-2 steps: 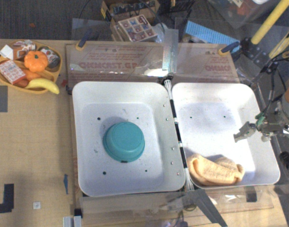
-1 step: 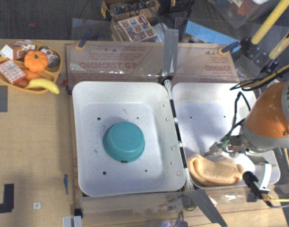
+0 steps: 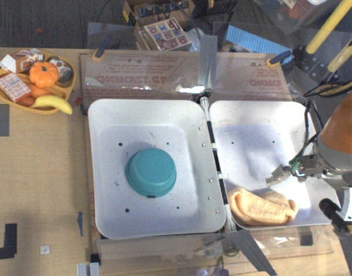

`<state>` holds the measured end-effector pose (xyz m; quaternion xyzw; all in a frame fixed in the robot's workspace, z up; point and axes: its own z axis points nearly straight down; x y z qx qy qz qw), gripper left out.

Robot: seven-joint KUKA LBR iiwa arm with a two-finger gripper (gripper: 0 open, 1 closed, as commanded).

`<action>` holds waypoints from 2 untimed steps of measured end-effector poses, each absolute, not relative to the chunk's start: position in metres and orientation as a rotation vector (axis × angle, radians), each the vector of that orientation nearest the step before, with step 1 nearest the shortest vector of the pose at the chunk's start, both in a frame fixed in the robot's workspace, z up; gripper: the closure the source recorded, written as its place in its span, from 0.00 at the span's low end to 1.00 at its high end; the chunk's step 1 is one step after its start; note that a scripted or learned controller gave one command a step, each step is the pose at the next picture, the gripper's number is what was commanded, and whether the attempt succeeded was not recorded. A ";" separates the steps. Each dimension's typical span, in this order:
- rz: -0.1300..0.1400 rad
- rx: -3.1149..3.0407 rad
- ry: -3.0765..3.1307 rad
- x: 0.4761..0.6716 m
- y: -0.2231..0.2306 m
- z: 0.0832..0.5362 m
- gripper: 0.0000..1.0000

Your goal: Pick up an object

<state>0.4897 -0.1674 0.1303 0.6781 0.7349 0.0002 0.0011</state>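
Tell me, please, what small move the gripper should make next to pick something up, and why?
Probably a short move down toward the tan bread-like object. The gripper sits just above and to its right in the right bin, while the teal bowl lies far off in the left bin.

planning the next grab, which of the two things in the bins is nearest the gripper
The tan bread-like piece in the right bin, just below the gripper. The teal bowl sits far off in the left bin.
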 end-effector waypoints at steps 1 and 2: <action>0.007 2.024 2.397 0.482 -0.166 0.088 0.00; 0.010 1.871 2.512 0.542 -0.096 0.089 0.00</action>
